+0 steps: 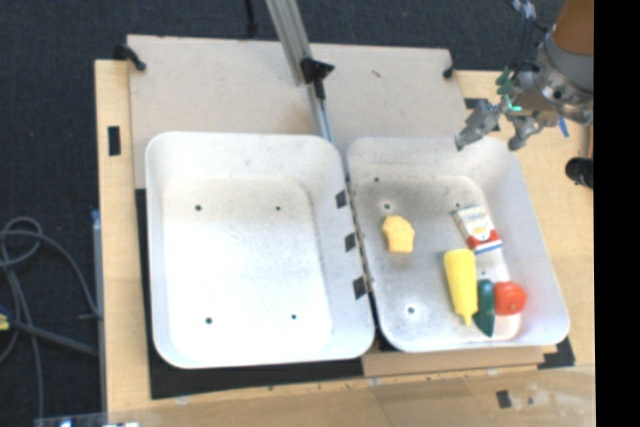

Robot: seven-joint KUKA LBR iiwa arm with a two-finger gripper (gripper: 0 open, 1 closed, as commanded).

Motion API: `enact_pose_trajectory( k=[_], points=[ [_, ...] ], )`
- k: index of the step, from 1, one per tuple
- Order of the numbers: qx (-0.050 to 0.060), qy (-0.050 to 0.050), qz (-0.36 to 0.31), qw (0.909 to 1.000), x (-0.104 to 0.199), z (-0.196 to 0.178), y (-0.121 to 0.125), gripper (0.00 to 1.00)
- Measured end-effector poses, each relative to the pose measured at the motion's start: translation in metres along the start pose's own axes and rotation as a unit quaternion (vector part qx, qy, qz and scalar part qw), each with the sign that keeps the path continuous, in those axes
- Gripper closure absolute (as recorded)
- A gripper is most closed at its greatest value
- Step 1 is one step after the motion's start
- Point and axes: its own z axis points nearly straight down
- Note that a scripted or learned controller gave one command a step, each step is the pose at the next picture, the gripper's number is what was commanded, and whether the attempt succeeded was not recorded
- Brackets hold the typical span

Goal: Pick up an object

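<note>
I have the gripper (497, 127) hanging over the far right corner of the right bin (432, 161), just above its rim, with nothing between its fingers (473, 129); they look spread, so I take it as open and empty. The arm (572, 35) comes in from the bench's right edge.

Everything worth picking sits in that right bin. A small yellow lump (398, 234) lies alone near the bin's left wall, about mid-way along it. Toward the near right corner there is a crowded group: a yellow bottle (460, 281), a white tube (481, 235) just beside it, a green piece (485, 306) and a red ball (510, 297), touching or nearly so. The left bin (240, 250) holds nothing I can use.

I judge this as the approach step, before any descent. Next I would carry the gripper toward the near side and lower it; the lump looks the easier target, standing apart from the rest.
</note>
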Motion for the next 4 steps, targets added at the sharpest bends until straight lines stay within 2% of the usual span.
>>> enact_pose_trajectory(
  k=[2,3,4],
  points=[
    [0.002,0.000,0.002,1.0000,-0.005,0.086,0.006,0.00],
    [0.003,0.001,0.002,1.0000,-0.002,0.149,0.004,0.00],
    [-0.002,0.000,0.003,1.0000,-0.003,0.133,0.007,1.00]
  ],
)
